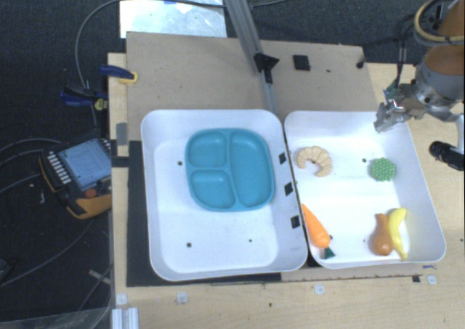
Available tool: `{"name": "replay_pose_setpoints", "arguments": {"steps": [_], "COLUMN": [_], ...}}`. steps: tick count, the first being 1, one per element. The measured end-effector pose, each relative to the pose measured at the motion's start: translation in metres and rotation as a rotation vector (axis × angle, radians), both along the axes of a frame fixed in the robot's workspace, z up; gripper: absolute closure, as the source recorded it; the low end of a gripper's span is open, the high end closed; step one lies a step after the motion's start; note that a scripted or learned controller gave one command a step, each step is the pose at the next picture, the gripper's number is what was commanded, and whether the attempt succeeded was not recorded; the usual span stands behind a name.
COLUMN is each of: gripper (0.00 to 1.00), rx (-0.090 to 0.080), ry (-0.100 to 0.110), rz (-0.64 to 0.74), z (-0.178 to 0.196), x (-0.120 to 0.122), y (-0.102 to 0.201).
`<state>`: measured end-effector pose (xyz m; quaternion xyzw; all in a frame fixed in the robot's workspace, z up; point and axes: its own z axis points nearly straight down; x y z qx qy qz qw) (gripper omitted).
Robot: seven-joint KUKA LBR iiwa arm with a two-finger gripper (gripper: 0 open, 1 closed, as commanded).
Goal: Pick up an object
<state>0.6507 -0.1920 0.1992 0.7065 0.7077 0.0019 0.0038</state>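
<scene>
Gripper [390, 113] hangs over the far right rim of the right bin [349, 139]; whether it is open or closed, I cannot tell.

Inside this bin lie a bumpy green ball [382, 169], a curved beige croissant [315, 160], a smooth orange carrot [315, 226] and a yellow banana [397, 231] touching an orange-brown piece. The left bin [163, 233] holds a blue divided plate [229, 169]. Both bins rest on a brown board [196, 73], dark carpet around.
</scene>
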Motion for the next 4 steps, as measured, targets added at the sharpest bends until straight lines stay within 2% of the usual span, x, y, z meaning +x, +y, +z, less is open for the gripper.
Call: {"name": "replay_pose_setpoints", "arguments": {"steps": [1, 2, 4], "gripper": [1.00, 1.00, 1.00], "rx": [0.000, 0.004, 0.004], "ry": [-0.001, 0.006, 0.009], "rz": [0.005, 0.009, 0.008], "z": [0.057, 0.051, 0.044], "x": [0.011, 0.003, -0.029], "y": [-0.004, 0.059, 0.157]}}
